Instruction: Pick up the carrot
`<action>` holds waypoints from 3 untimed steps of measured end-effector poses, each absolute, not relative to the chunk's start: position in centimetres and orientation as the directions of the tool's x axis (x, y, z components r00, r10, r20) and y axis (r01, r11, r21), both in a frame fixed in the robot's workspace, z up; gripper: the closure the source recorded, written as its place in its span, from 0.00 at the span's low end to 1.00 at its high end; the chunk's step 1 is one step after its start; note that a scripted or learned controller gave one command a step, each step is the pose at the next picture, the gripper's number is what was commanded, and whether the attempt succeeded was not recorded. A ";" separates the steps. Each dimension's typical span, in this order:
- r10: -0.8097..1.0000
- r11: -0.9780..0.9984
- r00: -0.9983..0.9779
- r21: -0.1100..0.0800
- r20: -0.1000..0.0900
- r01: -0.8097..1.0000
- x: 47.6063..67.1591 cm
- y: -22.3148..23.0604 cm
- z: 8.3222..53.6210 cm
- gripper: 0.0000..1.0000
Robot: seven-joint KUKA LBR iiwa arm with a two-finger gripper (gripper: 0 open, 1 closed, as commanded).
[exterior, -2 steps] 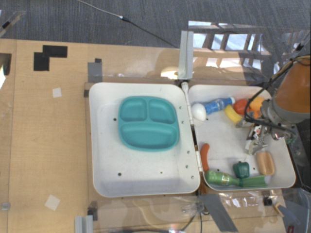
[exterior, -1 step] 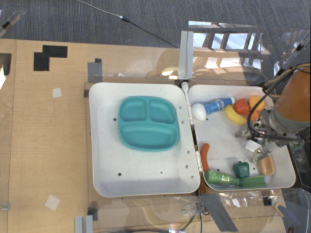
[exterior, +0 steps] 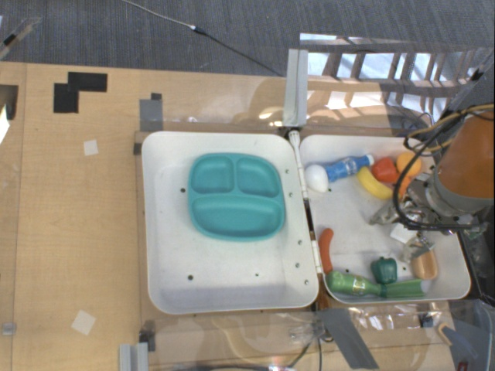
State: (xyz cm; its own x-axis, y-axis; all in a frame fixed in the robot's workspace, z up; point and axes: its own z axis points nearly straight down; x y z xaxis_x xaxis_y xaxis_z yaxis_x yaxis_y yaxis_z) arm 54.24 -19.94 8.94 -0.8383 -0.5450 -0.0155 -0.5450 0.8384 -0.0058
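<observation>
The gripper (exterior: pixel 408 226) hangs low in the right bin (exterior: pixel 352 211); whether its jaws are open or closed cannot be told, and nothing shows between them. The carrot (exterior: pixel 326 250) lies untouched near the bin's left wall, well apart, so the pick is yet to be made. The left bin (exterior: pixel 166 207) holds a teal divided plate (exterior: pixel 236 195) on the wooden bench (exterior: pixel 69 222).

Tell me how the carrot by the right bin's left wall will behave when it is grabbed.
The carrot looks slim and rounded, so it may roll or slip from a loose pinch. It lies along the right bin's left wall, which probably leaves little room for a finger on that side. Its slight curve suggests moulded plastic: likely light and stiff.
</observation>
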 end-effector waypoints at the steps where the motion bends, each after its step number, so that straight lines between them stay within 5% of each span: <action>1: -0.393 0.919 -0.919 -0.004 -0.011 -0.393 62.1 -20.3 8.8 0.00; 2: -0.594 0.805 -0.805 -0.012 -0.014 -0.594 66.7 -20.4 16.1 0.00; 3: -0.690 0.723 -0.723 -0.035 -0.020 -0.690 67.6 -20.8 13.6 0.00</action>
State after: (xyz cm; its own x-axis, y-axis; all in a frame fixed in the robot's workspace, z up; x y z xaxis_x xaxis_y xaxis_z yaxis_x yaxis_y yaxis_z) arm 67.60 -20.82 13.62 -0.7232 -0.6904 -0.0199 -0.6896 0.7234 -0.0346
